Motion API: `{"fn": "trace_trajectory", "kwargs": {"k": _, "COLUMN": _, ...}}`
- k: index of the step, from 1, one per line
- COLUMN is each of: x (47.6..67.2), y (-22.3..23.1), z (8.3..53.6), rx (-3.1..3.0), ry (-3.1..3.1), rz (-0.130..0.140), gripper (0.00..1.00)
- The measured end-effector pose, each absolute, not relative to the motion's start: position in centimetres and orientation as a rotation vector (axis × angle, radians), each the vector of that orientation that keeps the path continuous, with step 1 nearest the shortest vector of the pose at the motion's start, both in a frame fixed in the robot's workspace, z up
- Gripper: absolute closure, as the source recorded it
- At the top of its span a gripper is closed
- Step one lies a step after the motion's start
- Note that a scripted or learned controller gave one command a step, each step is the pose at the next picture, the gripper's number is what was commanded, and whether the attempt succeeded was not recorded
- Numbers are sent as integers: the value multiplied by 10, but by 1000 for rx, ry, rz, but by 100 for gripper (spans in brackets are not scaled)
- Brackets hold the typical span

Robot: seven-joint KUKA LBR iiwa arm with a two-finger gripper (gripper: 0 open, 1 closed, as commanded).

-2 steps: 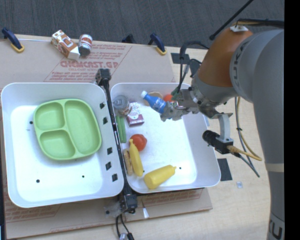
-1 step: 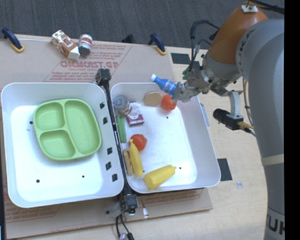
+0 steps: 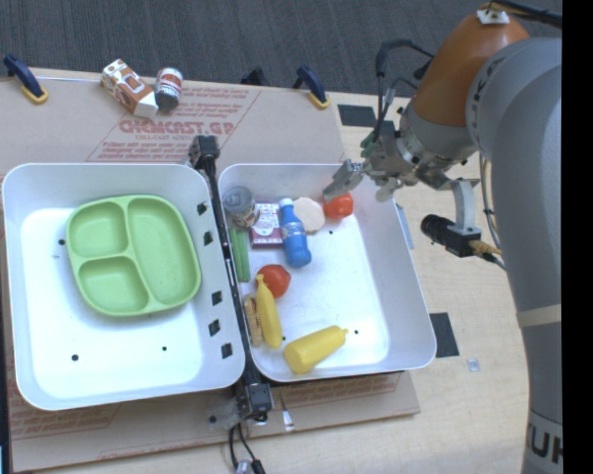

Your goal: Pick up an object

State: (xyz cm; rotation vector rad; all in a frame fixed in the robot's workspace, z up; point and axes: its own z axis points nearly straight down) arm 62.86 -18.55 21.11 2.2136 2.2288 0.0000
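Green divided plate (image 3: pixel 133 253) in left bin (image 3: pixel 20 294); small carton (image 3: pixel 126 84) and can (image 3: pixel 169 87) on cardboard (image 3: pixel 178 131).

The tool (image 3: pixel 342 181) hangs over the right bin (image 3: pixel 400 294), just above a small red object (image 3: pixel 340 205).

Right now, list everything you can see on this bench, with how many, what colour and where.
bins: 2, white, side by side on the cardboard sheet
divided plate: 1, light green, in the left bin
bottle: 1, blue with white cap, right bin, upper middle
mustard bottle: 1, yellow, right bin, near the front
banana: 1, yellow, right bin, by the left wall
tomato-like item: 1, red, above the banana
small round item: 1, red-orange, right bin, upper right
small packages: 2, red and white, on the cardboard behind the bins
clamps: 3, blue, back edge
arm: 1, grey with orange band, at right
gripper: 1, grey, above the right bin's back corner
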Motion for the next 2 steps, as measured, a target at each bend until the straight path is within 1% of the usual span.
{"fn": "trace_trajectory", "kwargs": {"k": 1, "x": 645, "y": -140, "z": 96, "rx": 2212, "ry": 2224, "rz": 4, "gripper": 0}}
{"fn": "trace_trajectory", "kwargs": {"k": 2, "x": 646, "y": -138, "z": 107, "rx": 2206, "ry": 2232, "rz": 8, "gripper": 100}}
